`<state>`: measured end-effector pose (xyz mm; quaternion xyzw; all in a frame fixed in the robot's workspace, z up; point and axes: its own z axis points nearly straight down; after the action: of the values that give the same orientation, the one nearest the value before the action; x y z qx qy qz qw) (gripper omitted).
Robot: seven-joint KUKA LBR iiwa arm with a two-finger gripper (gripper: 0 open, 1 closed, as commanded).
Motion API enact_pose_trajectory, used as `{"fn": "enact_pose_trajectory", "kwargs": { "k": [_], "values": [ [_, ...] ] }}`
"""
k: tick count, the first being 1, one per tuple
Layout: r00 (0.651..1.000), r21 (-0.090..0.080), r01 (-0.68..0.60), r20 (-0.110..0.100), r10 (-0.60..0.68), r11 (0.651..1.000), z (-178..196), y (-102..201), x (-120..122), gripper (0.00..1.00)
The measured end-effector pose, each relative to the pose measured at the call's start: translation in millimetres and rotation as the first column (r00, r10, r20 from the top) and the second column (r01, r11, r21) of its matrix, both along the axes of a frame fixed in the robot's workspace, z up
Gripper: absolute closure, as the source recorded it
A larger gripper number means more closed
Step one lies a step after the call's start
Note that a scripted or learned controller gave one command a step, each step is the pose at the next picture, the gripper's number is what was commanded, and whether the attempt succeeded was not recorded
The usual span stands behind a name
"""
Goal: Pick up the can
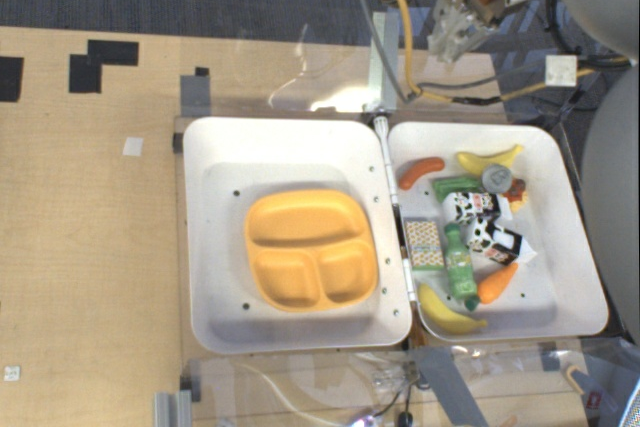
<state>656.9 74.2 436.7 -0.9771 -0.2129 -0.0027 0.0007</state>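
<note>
Grey can (497, 179), one, among two bananas (490, 159), one carrot (496, 284)

Small grey-topped can (497, 179) stands upright among items in right bin (560, 310)

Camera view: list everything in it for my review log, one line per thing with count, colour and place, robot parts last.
White bins: 2, side by side on the bench.
Divided plate: 1, yellow-orange, middle of the left bin.
Can: 1, grey top, right bin, upper part, beside a banana.
Bananas: 2, yellow, one at the right bin's top, one at its bottom.
Sausage: 1, red-orange, right bin, upper left.
Carrot: 1, orange, right bin, lower part.
Bottle: 1, green, right bin, centre.
Cow-print carton: 1, black and white, right bin, centre.
Gripper: 1, above the bins' far edge, holding nothing visible.
</note>
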Motion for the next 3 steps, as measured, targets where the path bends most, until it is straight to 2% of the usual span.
{"fn": "enact_pose_trajectory", "kwargs": {
  "k": [1, 2, 3],
  "values": [
    [0.974, 0.0, 0.225, 0.0, -0.225, 0.974, 0.1, -38.1, -2.0, 1.0],
    [0.996, -0.002, 0.084, -0.004, -0.084, 0.996, -195.1, -71.5, -12.5, 1.0],
    [0.987, 0.0, 0.158, 0.0, -0.158, 0.987, -105.9, -16.2, -11.5, 1.0]
  ]
}}
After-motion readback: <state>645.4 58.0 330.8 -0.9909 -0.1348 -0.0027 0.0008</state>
